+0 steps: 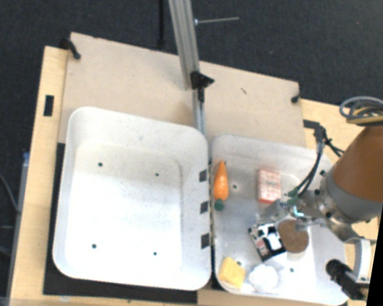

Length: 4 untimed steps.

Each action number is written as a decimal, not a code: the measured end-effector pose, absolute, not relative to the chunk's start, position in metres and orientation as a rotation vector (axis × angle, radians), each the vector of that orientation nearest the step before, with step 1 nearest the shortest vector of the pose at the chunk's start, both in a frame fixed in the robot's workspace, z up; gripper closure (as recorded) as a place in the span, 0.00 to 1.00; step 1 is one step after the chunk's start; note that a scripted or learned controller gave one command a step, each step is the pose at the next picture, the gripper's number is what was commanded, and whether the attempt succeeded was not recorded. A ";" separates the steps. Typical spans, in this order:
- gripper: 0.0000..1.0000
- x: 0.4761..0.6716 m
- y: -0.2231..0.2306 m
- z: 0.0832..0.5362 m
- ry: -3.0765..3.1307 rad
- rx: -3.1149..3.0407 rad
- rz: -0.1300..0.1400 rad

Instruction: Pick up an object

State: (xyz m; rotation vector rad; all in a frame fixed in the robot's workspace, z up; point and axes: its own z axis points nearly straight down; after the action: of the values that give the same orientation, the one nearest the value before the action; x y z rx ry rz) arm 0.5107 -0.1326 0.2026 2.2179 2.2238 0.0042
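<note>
Brown and round, the disc [295,241] lies in the right bin [245,158], just beside the gripper [289,217] on the side toward the bin's near edge. It is probably the closest target of the 5 or so things there. I cannot tell how wide the gripper stands or whether it holds anything.

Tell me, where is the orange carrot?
In the camera view, the carrot lies in the right bin, along its left edge beside the left bin. The pink block sits just to its right.
</note>
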 end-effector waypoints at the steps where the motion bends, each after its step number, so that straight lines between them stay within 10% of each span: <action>1: 0.00 0.511 -0.133 0.203 2.217 2.223 0.005; 3: 0.00 0.517 -0.130 0.100 2.218 2.225 -0.006; 4: 1.00 0.520 -0.129 0.113 2.208 2.230 0.008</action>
State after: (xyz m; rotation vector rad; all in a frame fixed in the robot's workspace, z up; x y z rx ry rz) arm 0.5202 -0.1290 0.1126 2.2305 2.2078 0.0084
